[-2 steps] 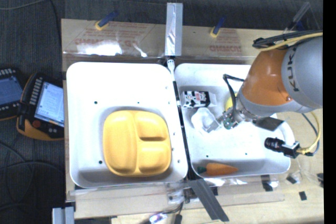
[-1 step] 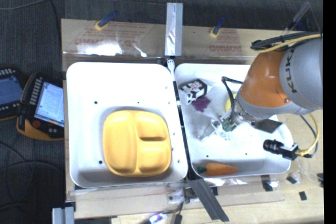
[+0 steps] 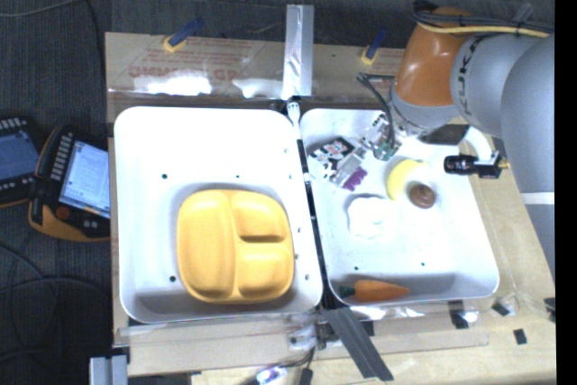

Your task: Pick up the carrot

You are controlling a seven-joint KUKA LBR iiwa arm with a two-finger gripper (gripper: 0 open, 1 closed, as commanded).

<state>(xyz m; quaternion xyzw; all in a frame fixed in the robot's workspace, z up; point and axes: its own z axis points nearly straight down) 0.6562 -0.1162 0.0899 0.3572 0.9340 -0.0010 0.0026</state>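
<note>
We see the claw (image 3: pixel 380 142) low over the far part of the right bin (image 3: pixel 469 277), but we cannot tell whether it is apart or together. Just left of it lies a small clutter of black, white and purple items (image 3: pixel 338 161); to its near right sits a yellow round piece (image 3: pixel 403 177) touching a brown one (image 3: pixel 421 194). The carrot (image 3: pixel 380 289) lies well apart, against the bin's near wall. The left bin (image 3: pixel 144 149) holds a yellow divided tray (image 3: pixel 236 243). Faint red print on the tabletop's far cardboard (image 3: pixel 194 60) is unreadable.
</note>
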